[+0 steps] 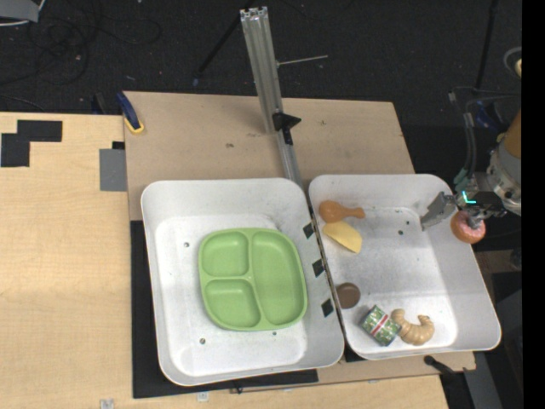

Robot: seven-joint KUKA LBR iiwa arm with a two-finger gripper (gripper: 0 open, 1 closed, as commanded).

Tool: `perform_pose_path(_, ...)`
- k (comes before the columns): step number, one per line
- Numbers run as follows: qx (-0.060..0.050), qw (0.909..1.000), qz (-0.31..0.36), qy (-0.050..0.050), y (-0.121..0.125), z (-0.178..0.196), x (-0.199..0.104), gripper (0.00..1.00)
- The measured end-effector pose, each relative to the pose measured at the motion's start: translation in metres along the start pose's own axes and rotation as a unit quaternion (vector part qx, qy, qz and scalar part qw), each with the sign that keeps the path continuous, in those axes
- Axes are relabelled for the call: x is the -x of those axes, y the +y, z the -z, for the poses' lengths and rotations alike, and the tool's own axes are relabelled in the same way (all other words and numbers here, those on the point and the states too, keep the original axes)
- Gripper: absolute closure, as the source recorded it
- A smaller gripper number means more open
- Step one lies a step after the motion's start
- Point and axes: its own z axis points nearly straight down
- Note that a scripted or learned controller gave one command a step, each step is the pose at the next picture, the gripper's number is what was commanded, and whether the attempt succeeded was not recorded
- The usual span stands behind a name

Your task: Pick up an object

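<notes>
Hovering at the right bin's [443, 262] far right rim, the gripper [464, 216] is seen clamped on a red object [468, 227]; slippage is judged possible, the grip looking marginal.

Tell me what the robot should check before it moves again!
1. Something between the gripper fingers: ok, a red-orange toy sits there.
2. Toy lifted above the right bin: cannot tell; it sits at the bin's right rim.
3. Other toys out of the way: ok, the chicken leg, yellow wedge, brown disc, green can and croissant lie apart from it.
4. Green plate in left bin: ok, flat and untouched.
</notes>
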Motion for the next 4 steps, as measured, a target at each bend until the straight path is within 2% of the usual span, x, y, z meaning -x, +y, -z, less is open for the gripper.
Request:
perform_pose_path(1, 0.001, 1.0000, 0.000, 0.000, 0.000, 0.001, 0.000, 0.00)
perform_pose_path(2, -0.003, 1.0000, 0.000, 0.001, -0.006, -0.063, -0.003, 0.00)
perform_pose_path(3, -0.003, 1.0000, 0.000, 0.002, -0.006, -0.113, 0.005, 0.00)
perform_pose_path(4, 0.004, 1.0000, 0.003, 0.003, -0.002, -0.138, 0.001, 0.00)
